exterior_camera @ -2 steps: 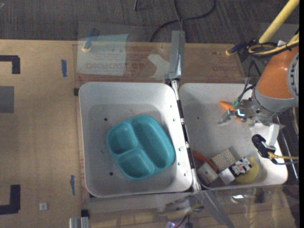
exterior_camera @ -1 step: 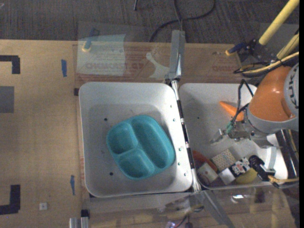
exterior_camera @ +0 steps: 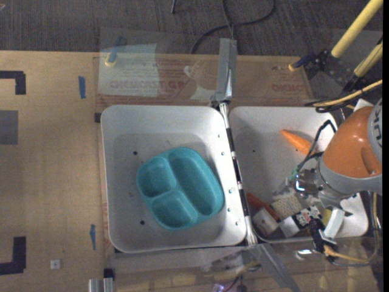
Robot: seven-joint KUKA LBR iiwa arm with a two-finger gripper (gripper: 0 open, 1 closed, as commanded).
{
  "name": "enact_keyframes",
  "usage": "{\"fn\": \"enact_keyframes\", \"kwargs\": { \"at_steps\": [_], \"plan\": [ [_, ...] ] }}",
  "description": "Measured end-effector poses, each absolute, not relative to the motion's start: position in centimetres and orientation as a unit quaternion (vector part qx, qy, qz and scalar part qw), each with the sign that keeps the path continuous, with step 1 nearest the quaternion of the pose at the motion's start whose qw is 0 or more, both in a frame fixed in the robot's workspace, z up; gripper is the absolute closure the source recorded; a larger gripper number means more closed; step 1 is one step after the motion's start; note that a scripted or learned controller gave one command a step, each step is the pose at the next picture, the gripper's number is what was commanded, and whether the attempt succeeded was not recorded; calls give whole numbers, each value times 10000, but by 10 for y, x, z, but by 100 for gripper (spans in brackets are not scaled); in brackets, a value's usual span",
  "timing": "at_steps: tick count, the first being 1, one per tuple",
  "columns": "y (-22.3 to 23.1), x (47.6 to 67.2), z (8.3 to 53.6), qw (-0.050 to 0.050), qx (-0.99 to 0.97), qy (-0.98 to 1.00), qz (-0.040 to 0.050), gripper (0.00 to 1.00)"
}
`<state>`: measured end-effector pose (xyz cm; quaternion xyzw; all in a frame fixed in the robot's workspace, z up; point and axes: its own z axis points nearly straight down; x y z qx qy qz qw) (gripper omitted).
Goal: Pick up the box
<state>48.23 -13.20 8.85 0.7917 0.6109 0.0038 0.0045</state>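
Note:
In the right bin (exterior_camera: 261, 139), several small items are piled at the front. Among them are a pale box with a red-orange edge (exterior_camera: 263, 215), a tan checkered piece (exterior_camera: 285, 206) and a small white block (exterior_camera: 289, 225). My gripper (exterior_camera: 302, 193) hangs low over this pile, just right of the tan piece, under the orange-banded wrist (exterior_camera: 351, 152). The wrist hides the gripper's tips. I see nothing plainly lifted off the bin floor.
An orange carrot-shaped thing (exterior_camera: 296, 141) lies further back in the right bin. The left bin (exterior_camera: 121, 126) holds a teal divided plate (exterior_camera: 179, 188). A metal divider (exterior_camera: 234, 181) separates the two bins. Yellow-handled tools (exterior_camera: 355, 26) stand at the back right.

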Motion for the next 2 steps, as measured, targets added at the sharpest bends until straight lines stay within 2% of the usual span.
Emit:
{"fn": "enact_keyframes", "kwargs": {
  "at_steps": [1,2],
  "plan": [
    [-135,482,98,69,7934,6086,33,100],
    [-74,480,201,-1,7260,6876,-1,100]
  ]
}}
